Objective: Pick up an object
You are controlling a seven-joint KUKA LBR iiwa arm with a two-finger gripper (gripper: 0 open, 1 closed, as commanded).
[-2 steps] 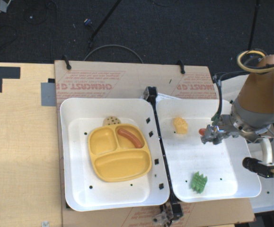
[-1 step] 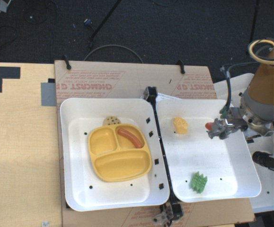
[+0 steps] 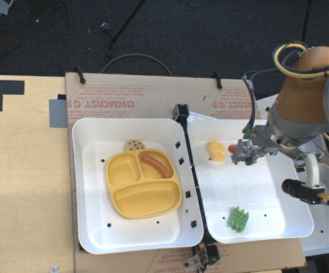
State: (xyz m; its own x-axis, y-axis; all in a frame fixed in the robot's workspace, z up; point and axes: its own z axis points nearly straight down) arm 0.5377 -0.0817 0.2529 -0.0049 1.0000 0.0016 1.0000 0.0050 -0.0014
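Here, pincer (image 3: 245, 152) above right bin (image 3: 278, 232), finger spread unclear, small red object (image 3: 233, 149) partly hidden beside it

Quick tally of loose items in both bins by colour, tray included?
Yellow: 2, tray and corn piece
Red: 2, sausage and small red piece
Brown: 1, cookie
Green: 1, leafy piece
Total: 6

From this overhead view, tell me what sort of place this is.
Most likely a robotics lab bench set up for pick-and-place trials. Two shallow white bins sit side by side on cardboard, holding toy food such as a sausage on a yellow divided plate, while an arm's pincer hangs over the right bin.
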